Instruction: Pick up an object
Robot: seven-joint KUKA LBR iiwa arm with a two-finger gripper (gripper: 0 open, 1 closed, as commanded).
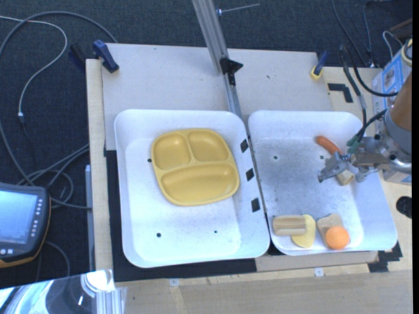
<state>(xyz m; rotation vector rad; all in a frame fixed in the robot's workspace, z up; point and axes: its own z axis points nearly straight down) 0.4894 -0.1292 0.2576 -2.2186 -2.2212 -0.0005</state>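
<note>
Grey metal fingers of the gripper (335,173) are closing on a small tan block (345,177) — an orange carrot (327,143) is lying just above it, an orange ball (337,238) well below.

— Where's my arm (398,120)?
— I see it reaching in from the right, wrist bent down.
— And the hand (332,172)?
— It hangs low, pointing left; I can't tell how its tips stand.
</note>
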